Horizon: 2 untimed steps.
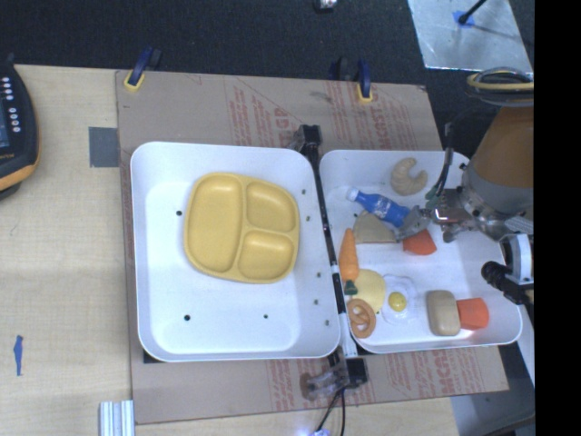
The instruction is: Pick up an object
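An orange block (418,243) lies in the right bin (508,330), just right of the blue bottle (381,208). The end effector (434,216) hangs directly above it, apparently lined up for a grasp; I cannot tell its opening. The yellow tray (242,226) sits well left.

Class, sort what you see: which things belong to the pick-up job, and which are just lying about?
Job: gripper, blue bottle, carrot, pretzel, fried egg, right bin.
Lying about: yellow plate, left bin, clamps, pendant.
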### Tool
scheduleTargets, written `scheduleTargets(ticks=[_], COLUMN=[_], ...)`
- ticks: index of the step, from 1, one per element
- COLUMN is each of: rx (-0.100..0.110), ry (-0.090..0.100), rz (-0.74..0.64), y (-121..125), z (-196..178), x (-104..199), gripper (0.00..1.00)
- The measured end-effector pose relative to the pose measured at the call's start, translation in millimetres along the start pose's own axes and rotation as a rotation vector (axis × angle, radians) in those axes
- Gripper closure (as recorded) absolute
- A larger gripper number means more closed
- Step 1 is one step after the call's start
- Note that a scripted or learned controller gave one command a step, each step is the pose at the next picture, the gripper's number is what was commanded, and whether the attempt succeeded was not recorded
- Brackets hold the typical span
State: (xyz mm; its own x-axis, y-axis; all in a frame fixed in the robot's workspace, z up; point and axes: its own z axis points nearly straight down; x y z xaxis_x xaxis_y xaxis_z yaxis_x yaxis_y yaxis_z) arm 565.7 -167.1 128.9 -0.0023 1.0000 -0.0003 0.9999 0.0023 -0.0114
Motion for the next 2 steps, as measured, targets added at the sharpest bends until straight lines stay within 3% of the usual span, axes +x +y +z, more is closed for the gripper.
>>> scheduleTargets(ticks=[1,2], rx=[-0.005,-0.006], ry=[0.001,0.0], rz=[-0.002,-0.001], y=[6,6], z=[39,27], x=[2,1], gripper=[0.0,1.0])
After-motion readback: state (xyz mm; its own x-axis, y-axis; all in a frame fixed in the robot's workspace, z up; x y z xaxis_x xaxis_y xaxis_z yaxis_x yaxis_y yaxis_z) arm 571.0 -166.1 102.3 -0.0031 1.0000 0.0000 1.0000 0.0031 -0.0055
